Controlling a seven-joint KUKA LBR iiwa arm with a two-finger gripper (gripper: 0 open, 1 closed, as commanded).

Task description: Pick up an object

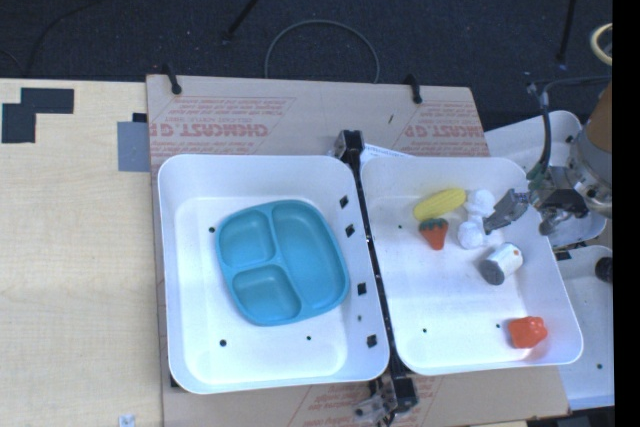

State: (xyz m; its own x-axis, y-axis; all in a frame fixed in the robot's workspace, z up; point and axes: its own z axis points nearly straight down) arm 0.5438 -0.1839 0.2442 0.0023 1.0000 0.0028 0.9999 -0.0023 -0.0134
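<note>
From above, the right bin (pixel 470 335) holds a yellow corn cob (pixel 439 204), a small strawberry (pixel 433 233), white lumps (pixel 476 218), a grey-and-white cylinder (pixel 499 264) and an orange block (pixel 526 331). The gripper (pixel 512 209) hangs at the bin's right rim beside the white lumps; whether its jaws are parted or clenched cannot be made out.

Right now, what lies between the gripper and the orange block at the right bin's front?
In the camera view, a grey-and-white cylinder lies between the gripper and the orange block; beyond it, bare bin floor.
</note>
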